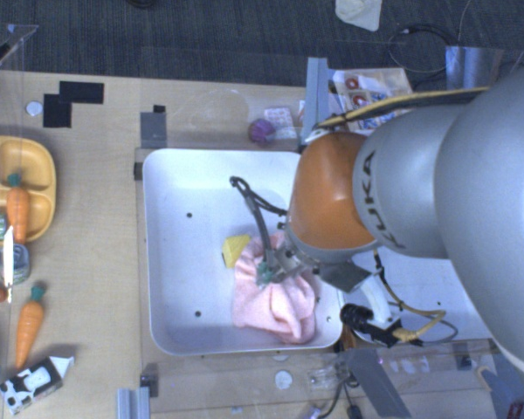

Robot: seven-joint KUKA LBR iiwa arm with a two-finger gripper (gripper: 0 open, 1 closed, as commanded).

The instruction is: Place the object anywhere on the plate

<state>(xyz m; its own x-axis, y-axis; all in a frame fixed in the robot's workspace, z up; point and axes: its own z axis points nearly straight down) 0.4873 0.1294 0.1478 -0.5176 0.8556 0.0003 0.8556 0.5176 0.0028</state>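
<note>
Where arm [402,182] looms, gripper [271,273] obscured.

Bench [96,260] with white bin [170,260], toys.

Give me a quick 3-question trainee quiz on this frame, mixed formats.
1. True or false: the crumpled pink cloth lies inside the shallow white bin.
2. Multiple choice: what touches the cloth's upper-left edge? A) a blue ball B) a small yellow piece C) a green cup
3. Short answer: where is the yellow divided plastic plate relative to the bin?

Key
1. True.
2. B.
3. Outside it, on the wooden bench at the view's left, with an orange toy carrot on it. The arm's hand sits over the cloth, far from the plate.
</note>
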